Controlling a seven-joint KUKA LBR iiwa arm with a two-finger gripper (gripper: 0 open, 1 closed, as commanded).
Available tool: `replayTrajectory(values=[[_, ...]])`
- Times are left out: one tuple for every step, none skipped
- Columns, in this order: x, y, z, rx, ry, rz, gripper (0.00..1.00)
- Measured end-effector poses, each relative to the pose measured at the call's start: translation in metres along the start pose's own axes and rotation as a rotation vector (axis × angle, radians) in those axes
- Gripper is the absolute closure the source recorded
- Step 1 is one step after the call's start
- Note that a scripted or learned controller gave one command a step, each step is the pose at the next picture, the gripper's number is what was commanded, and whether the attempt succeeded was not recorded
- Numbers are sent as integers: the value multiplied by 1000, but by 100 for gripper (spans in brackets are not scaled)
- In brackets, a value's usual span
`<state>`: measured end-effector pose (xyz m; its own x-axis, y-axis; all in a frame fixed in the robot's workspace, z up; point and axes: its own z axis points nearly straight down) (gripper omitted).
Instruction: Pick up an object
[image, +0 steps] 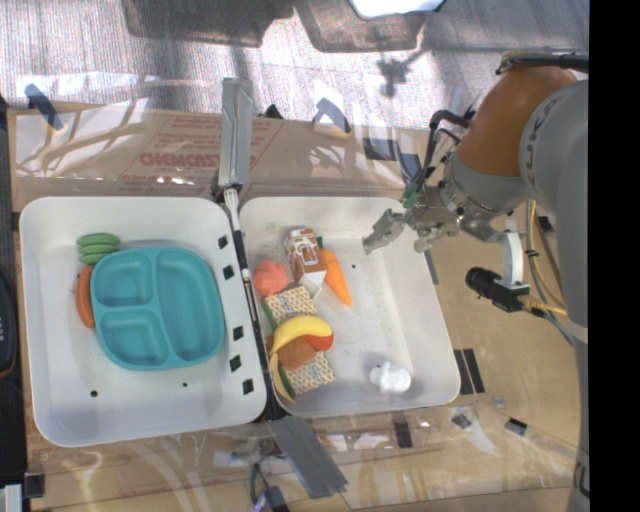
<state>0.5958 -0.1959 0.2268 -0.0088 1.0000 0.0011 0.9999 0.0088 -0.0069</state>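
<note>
Bins sit side by side on the table (520, 400), their inner rims touching along a dark hinged divider. The right bin (420, 330) keeps its things crowded against its left wall, which leaves an open white floor across its right half, bare but for a small white object (390, 378) near the near right corner. In that crowd lie a carrot (337, 277), a small brown and white box (302, 250) just beside it on the far side, a pink ball (270, 277), a banana (302, 330) resting over a checkered piece (290, 303), and a red and brown item (305, 348) touching the banana's near side. The left bin (40, 330) holds a teal divided tray (155, 305) with a green pea pod (98, 244) at its far left corner and an orange piece (84, 298) along its left edge. Beyond the bins, on the far side, lies flat brown cardboard (160, 150). The grey arm (540, 120) reaches in from the right, and the gripper (385, 232) hangs over the far right part of the right bin, well apart from the carrot and the rest. Its fingers (378, 236) appear spread and hold nothing.
</note>
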Motion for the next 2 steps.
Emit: replayTrajectory(values=[[5, 35, 110, -8, -1, -85, 0], [32, 20, 119, -43, -23, -209, 0]])
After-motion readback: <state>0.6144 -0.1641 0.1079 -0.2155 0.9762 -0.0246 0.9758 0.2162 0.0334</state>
